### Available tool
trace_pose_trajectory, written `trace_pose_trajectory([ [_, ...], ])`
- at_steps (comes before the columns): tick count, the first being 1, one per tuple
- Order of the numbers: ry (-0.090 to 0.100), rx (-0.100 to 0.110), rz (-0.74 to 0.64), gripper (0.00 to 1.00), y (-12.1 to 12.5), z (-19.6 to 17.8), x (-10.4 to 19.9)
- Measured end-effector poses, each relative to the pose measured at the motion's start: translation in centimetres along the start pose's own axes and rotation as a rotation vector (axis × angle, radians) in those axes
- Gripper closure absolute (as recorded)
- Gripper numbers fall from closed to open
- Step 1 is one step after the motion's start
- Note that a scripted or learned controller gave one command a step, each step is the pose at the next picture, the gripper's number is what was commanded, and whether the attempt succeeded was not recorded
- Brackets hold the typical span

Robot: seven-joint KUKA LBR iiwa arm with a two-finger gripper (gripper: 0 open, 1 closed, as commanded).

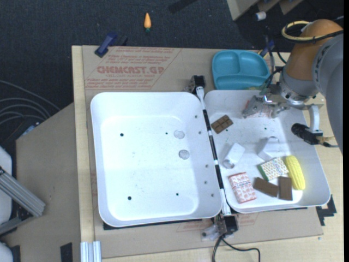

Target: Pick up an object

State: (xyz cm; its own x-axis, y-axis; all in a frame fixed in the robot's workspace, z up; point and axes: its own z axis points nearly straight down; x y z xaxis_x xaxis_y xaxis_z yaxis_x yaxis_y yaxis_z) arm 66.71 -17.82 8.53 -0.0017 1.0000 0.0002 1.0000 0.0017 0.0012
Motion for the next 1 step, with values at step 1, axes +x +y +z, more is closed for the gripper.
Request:
trace_pose_trajectory([
  [1,0.000,0.002,0.001,0.00,-7.69,-9.04,-0.13],
])
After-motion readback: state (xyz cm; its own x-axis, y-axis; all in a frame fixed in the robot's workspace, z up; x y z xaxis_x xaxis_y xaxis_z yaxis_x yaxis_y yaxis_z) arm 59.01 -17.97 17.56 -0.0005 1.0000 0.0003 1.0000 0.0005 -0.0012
